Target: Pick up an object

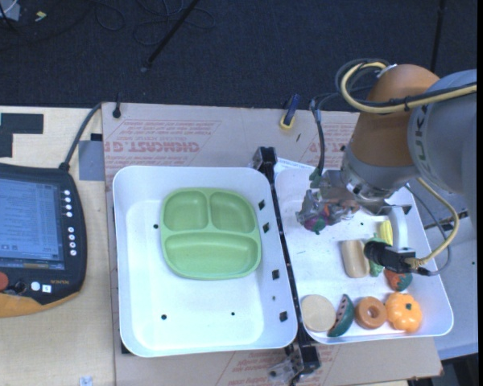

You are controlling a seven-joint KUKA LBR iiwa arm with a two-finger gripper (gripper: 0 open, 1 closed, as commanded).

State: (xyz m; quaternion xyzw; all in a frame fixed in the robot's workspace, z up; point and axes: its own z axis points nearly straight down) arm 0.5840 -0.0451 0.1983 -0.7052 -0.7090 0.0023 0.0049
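Camera view, claw point(318, 215) over right bin point(306, 252)

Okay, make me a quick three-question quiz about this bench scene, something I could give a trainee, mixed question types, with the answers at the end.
1. True or false: the green divided plate lies in the left bin.
2. Multiple choice: which toy lies nearest the right bin's front right corner? A) the pumpkin B) the bread roll C) the corn cob
3. Fill in: the watermelon slice lies between the round cookie and the ____.

Key
1. True.
2. A, the pumpkin.
3. The doughnut.

The gripper is over the right bin's back part, with something small and multicoloured at its tip; whether it is gripped cannot be told.
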